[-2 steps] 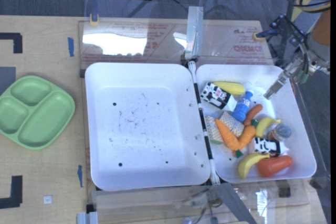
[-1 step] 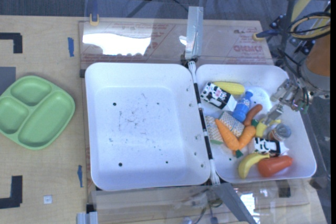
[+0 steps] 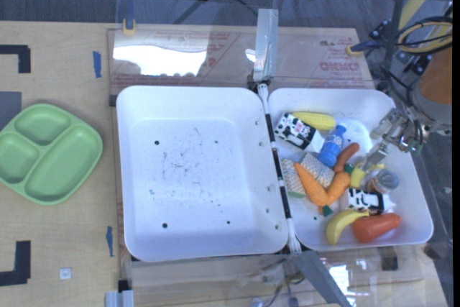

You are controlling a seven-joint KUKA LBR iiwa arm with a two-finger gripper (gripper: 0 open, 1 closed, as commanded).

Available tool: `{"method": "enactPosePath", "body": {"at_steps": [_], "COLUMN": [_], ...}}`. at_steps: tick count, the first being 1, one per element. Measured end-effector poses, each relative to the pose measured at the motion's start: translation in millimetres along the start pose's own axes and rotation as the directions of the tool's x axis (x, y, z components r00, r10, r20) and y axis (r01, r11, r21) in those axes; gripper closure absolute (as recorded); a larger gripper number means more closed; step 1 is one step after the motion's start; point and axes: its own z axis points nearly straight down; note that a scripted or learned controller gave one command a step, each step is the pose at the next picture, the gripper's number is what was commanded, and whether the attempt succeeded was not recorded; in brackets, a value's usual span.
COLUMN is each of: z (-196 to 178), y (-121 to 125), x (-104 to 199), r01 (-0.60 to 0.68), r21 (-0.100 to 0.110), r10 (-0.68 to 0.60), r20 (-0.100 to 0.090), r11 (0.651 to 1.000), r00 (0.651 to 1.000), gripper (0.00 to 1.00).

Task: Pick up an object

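Note:
The right white bin [image 3: 420, 190] holds a heap of toy food. A yellow banana [image 3: 315, 118] and a black-and-white box [image 3: 295, 131] lie at its far side. A blue bottle [image 3: 331, 146], a red sausage [image 3: 346, 154] and two orange carrots [image 3: 312, 183] fill the middle. A second banana [image 3: 340, 223] and a red tomato [image 3: 374, 226] lie at the near edge. My gripper [image 3: 378, 142] hangs over the bin's right part, just right of the sausage and above a small can [image 3: 386, 180]. Its fingers stand open with nothing between them.
The left white bin [image 3: 194, 169] sits beside the right one, a ridge between them. A green divided plate [image 3: 47, 152] lies on the bench at far left. Clear panels [image 3: 266, 47] stand behind the bins. Cables and stands crowd the far right.

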Motion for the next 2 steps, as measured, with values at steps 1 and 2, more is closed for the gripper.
{"method": "enactPosePath", "body": {"at_steps": [1,2], "z": [-17,-70], "y": [74,-3], "x": [50,47], "r01": [0.216,0.112], "r21": [0.0,0.0], "r10": [-0.216,-0.112], "r20": [-0.002,0.002], "r11": [0.977,0.994], "r00": [0.977,0.994], "gripper": [0.0,0.0]}}
